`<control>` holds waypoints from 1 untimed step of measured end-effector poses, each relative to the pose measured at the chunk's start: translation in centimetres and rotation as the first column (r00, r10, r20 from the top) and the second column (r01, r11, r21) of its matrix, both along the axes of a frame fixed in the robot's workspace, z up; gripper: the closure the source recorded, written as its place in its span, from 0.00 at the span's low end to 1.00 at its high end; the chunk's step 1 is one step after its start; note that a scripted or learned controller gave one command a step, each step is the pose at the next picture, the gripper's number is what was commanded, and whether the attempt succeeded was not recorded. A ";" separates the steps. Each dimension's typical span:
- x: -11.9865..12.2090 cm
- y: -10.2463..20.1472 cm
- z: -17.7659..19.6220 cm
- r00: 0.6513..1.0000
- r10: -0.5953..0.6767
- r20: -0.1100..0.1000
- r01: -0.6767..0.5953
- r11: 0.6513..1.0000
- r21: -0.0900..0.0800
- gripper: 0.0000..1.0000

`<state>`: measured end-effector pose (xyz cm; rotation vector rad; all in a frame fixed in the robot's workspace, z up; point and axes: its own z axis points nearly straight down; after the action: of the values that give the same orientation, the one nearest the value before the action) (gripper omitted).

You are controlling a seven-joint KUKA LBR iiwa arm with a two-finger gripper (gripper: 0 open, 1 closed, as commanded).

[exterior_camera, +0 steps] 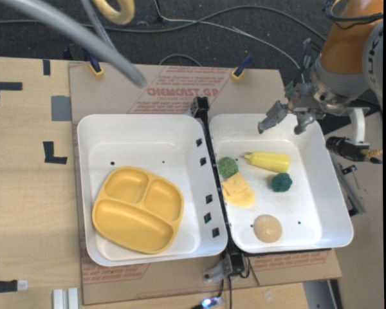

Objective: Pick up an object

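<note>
divided plate (137, 208) in left bin (90, 134), five small items in right bin (331, 192)

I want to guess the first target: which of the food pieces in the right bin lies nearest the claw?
The yellow corn cob, lying closest below the open claw; the other pieces sit farther down the bin.

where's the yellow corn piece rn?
In the right bin, upper middle: the yellow corn piece lies right of the green broccoli, above the dark teal ball.

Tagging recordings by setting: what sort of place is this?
Likely a robotics lab test bench: two white bins clamped on cardboard, toy food such as a yellow corn cob, and loose cables behind.
</note>
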<state>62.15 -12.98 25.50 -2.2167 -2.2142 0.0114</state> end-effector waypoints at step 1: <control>0.2 0.0 0.5 1.000 0.002 0.010 -0.002 1.000 -0.001 0.00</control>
<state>62.34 -12.95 26.02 -2.2196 -2.2223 0.0023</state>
